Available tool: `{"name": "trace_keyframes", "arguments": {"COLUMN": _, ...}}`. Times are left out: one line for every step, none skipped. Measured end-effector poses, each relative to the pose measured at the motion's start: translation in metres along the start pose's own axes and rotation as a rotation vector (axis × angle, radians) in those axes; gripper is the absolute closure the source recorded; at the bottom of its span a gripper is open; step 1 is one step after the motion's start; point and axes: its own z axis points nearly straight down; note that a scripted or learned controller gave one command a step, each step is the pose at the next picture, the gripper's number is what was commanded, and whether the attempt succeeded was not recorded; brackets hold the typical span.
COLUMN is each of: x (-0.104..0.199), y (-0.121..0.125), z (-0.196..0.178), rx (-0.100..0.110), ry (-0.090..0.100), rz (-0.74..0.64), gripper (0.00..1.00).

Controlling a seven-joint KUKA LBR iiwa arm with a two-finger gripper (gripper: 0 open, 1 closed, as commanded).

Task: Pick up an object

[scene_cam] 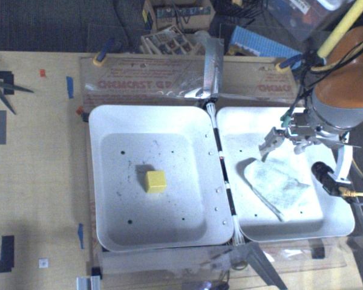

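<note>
Start with the two white bins. The left bin (109,132) holds a small yellow block (156,181) near its middle. The right bin (242,122) holds a pale, flat cloth (278,183), which lies just below the gripper (288,140).

You cannot tell from this view whether the gripper is open or closed; nothing shows between its tips.

Expect the block to be light, stiff and not fragile. Grip it across two opposite flat sides. The cloth looks limp; pinch it at a raised fold.

One fixed camera looks down at a slant on both white bins (103,125), arm (342,83) entering from the right.
</note>
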Motion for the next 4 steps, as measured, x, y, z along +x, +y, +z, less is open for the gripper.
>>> {"name": "trace_keyframes", "arguments": {"x": -0.012, "y": -0.025, "z": 0.098, "rx": -0.001, "ry": -0.001, "rz": -0.065, "gripper": 0.0}}
{"name": "trace_keyframes", "arguments": {"x": -0.002, "y": -0.02, "z": 0.133, "rx": -0.012, "ry": -0.004, "rz": -0.01, "gripper": 0.0}}
{"name": "trace_keyframes", "arguments": {"x": -0.005, "y": -0.019, "z": 0.122, "rx": -0.019, "ry": -0.008, "rz": -0.003, "gripper": 1.0}}
{"name": "trace_keyframes", "arguments": {"x": -0.003, "y": 0.031, "z": 0.078, "rx": -0.002, "ry": -0.002, "rz": 0.285, "gripper": 1.0}}
